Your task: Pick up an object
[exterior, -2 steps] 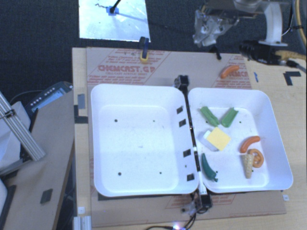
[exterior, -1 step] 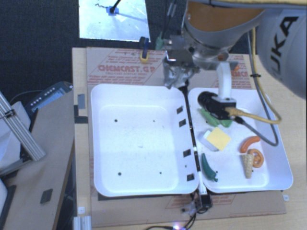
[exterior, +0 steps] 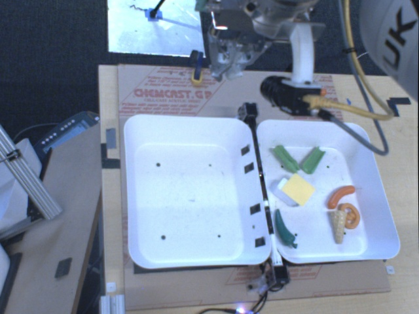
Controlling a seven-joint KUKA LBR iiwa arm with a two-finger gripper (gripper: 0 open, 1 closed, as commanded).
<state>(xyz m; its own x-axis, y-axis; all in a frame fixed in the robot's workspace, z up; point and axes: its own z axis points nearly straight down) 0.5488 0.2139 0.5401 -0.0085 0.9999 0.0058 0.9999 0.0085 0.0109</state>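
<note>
The end effector (exterior: 226, 61) is hanging high over the surface (exterior: 163, 90) behind the bins, and its grip state cannot be told. The yellow block (exterior: 300, 189), green pieces (exterior: 286, 157) and cone (exterior: 339, 225) are sitting in the right bin (exterior: 380, 175).

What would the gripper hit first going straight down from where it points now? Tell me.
Probably the cardboard sheet behind the bins, near the yellow-and-blue clip. The gripper hangs beyond the left bin, though depth is hard to judge from this slant.
</note>
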